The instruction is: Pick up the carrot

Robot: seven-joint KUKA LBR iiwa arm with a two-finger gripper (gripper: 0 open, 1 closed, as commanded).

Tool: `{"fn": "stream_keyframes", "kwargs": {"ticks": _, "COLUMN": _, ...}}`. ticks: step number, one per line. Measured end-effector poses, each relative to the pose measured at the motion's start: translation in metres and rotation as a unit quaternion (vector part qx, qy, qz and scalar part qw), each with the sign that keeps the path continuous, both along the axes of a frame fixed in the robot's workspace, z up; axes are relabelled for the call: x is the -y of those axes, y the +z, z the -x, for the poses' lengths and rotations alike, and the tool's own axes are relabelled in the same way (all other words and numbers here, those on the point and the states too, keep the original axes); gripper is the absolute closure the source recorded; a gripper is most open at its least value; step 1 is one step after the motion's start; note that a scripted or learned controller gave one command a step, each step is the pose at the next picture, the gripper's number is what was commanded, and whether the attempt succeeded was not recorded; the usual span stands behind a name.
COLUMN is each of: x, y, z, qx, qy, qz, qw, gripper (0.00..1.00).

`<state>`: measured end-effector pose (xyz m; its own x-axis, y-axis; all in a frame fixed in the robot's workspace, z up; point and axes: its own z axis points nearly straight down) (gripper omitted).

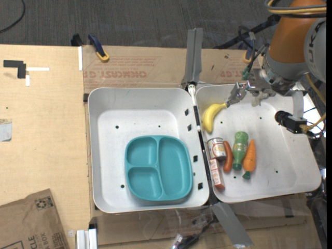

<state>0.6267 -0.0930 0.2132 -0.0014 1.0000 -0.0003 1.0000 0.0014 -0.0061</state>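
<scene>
The carrot (250,157) lies in the right bin (290,175), orange, with its green stem end pointing toward the front edge. It rests against a green bottle (239,149) on its left. My gripper (245,95) hangs over the back of the right bin, well behind the carrot and just right of a banana (210,115). Its fingers stand open with nothing between them.
Left of the bottle lie a reddish sausage (227,157), a small can (217,148) and a red packet (215,174), close to the divider. A teal three-compartment plate (158,167) sits in the left bin (104,139). Bare bin floor lies right of the carrot.
</scene>
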Motion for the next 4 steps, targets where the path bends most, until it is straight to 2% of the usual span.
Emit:
{"fn": "stream_keyframes", "kwargs": {"ticks": 1, "x": 0.021, "y": -0.099, "z": 0.067, "qx": 0.004, "qy": 0.118, "qz": 0.0001, "qw": 0.993, "gripper": 0.0}}
{"fn": "stream_keyframes", "kwargs": {"ticks": 2, "x": 0.073, "y": -0.107, "z": 0.11, "qx": 0.017, "qy": 0.152, "qz": 0.0056, "qw": 0.9882, "gripper": 0.0}}
{"fn": "stream_keyframes", "kwargs": {"ticks": 3, "x": 0.12, "y": -0.103, "z": 0.13, "qx": 0.025, "qy": 0.269, "qz": 0.0046, "qw": 0.9629, "gripper": 0.0}}
{"fn": "stream_keyframes", "kwargs": {"ticks": 4, "x": 0.088, "y": -0.105, "z": 0.123, "qx": 0.021, "qy": 0.309, "qz": 0.0128, "qw": 0.9507, "gripper": 0.0}}
